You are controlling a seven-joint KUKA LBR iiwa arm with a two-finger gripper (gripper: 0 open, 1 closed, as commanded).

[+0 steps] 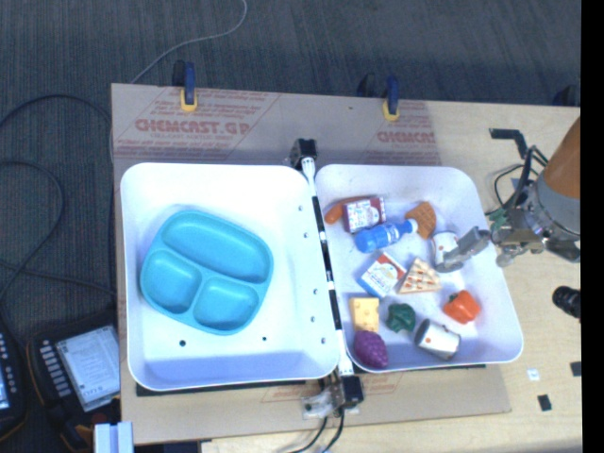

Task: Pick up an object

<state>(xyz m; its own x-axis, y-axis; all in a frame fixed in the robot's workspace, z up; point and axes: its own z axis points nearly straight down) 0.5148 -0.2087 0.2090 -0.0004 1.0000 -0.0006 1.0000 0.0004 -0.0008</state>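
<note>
The right bin holds several toy foods. Among them are a dark red bottle, a blue bottle, an orange pastry, a white carton and a pizza slice. Further forward lie a yellow cheese block, a green piece, purple grapes, an orange pepper and a white and red can. My gripper reaches in over the bin's right wall, its tip beside a small white cup. The arm's orange band is at the right edge.
The left bin carries a blue divided plate. Two clamps hold the cardboard base at the back. Cables and a black device lie on the carpet to the left.
</note>
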